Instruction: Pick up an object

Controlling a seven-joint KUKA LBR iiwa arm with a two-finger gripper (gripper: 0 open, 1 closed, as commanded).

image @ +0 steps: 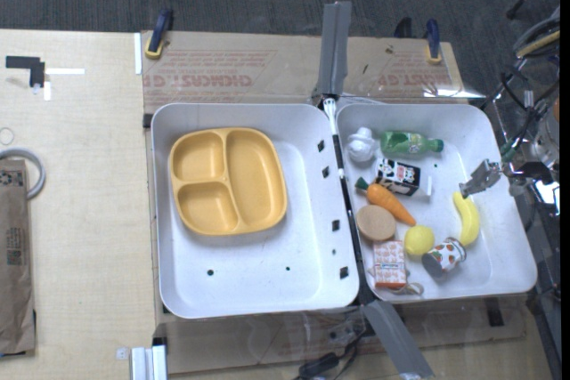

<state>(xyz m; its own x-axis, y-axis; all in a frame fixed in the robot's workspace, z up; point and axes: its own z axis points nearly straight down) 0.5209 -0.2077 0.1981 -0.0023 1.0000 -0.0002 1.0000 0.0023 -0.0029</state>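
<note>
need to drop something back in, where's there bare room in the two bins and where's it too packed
The left bin has bare floor right of and below the yellow divided plate. In the right bin, free floor lies along the far right wall by the gripper, above the banana. Its left half is crowded: green bottle, carrot, lemon, small carton.

divided plate [228,181]: glossy yellow plastic | bins [267,280]: smooth white plastic

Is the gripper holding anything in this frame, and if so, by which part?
Nothing is held. The gripper sits at the right bin's edge, just above the banana, with nothing between its fingers.
</note>
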